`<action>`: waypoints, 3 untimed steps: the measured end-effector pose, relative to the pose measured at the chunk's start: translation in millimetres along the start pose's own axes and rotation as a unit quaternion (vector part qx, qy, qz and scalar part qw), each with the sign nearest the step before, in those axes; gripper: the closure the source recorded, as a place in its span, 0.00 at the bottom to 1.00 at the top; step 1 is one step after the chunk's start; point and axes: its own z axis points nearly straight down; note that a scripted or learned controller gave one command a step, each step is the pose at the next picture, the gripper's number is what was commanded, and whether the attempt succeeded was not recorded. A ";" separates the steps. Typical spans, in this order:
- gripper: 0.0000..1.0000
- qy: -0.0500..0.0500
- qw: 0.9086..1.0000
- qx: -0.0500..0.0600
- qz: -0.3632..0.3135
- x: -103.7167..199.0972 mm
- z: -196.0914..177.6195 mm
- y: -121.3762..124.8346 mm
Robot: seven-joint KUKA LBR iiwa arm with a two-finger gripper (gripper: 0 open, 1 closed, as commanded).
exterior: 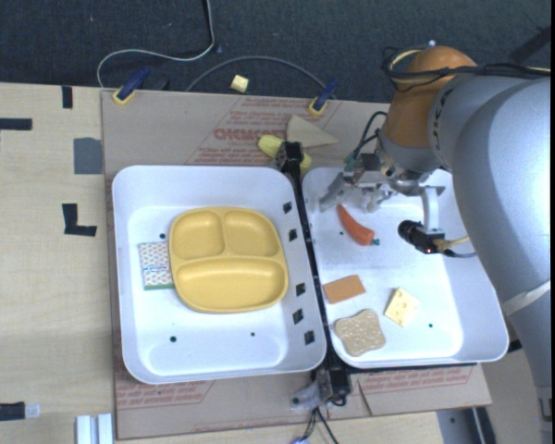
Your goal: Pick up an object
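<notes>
The gripper (344,195) hangs in the right bin (472,331), just above the carrot (356,226); its finger state cannot be told. A yellow plate (228,257) fills the left bin (139,340).

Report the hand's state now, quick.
Hand: cannot be told; it sits low in the right bin, just above the carrot.
</notes>
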 end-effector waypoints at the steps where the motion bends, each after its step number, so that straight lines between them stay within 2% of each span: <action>1: 0.00 0.000 1.000 -0.001 0.002 6.8 9.6 -22.6; 2: 1.00 0.000 1.000 -0.001 0.001 6.8 -0.8 -21.7; 3: 1.00 0.003 1.000 0.000 -0.002 79.9 -94.4 -56.3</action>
